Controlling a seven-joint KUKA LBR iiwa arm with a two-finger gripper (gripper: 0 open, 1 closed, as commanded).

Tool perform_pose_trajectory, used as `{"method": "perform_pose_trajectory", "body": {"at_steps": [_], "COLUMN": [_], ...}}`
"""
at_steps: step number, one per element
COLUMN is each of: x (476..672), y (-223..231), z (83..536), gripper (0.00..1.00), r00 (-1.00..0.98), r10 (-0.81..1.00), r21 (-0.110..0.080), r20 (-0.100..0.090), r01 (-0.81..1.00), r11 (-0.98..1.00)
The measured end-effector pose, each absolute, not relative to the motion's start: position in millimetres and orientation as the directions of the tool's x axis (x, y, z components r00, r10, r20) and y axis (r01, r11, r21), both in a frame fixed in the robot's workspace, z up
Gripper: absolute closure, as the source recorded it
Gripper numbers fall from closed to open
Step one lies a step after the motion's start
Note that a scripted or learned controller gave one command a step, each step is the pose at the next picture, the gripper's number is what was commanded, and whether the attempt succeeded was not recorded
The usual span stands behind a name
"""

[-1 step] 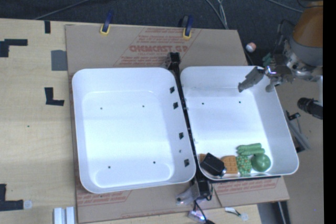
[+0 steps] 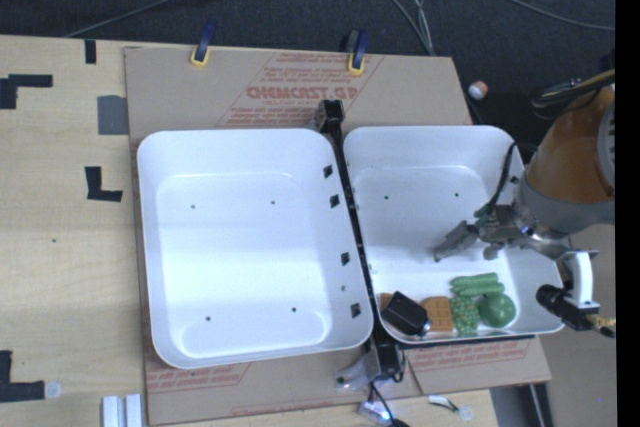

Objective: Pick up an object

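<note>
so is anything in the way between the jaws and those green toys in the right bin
Nothing visible. The gripper hovers over bare white floor of the right bin, and the green toys lie just in front of it near the front wall, with a black object and a tan block beside them.

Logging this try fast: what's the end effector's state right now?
End effector: low in the right bin, above the green objects; open or closed cannot be told.

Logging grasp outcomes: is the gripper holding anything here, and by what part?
Nothing visibly held. The gripper hangs over bare floor of the right bin, apart from the green toys at its near edge.
</note>
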State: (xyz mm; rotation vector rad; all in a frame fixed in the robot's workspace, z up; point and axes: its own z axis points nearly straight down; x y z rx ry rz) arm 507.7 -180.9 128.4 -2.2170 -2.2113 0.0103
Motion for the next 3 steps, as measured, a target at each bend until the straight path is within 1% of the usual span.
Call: {"method": "perform_pose_trajectory", "body": {"at_steps": [1, 2, 3], "x": [511.5, 515.7, 487.1], "y": [-180.2, -170.3, -188.7], "z": [143.4, 262.8, 347.8], "gripper": [1.0, 1.0, 1.0], "r00": [-0.001, -0.002, 0.001], "r10": [1.0, 1.0, 1.0], "r21": [-0.001, 0.01, 0.008], "r20": [0.0, -0.002, -0.002], "r01": [1.0, 1.0, 1.0], "r11": [0.001, 0.002, -0.001]}}
